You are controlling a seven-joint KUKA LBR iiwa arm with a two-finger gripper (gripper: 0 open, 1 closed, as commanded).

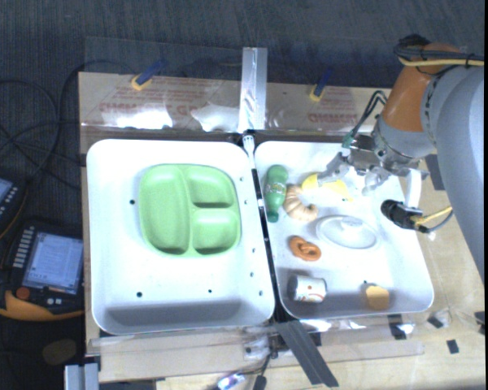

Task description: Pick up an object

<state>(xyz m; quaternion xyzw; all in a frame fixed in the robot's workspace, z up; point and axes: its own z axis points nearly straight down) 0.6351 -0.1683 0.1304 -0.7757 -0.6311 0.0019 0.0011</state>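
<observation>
My gripper (356,174) hangs low over the far part of the right bin (407,258), below the arm's orange band. A small yellow object (324,184) lies just to its left, close to the gripper or touching it. Nothing shows held in the gripper. Around it in this bin lie a green bottle (274,187), a tan lumpy piece (300,206), a clear round lid (347,231), an orange ring (306,250), a white cup on its side (309,288) and an orange-yellow block (377,296).
The left bin (114,283) holds a green divided plate (189,208). A raised divider (259,218) separates the two bins. A black cable end (400,212) hangs off the arm over the right bin's right side.
</observation>
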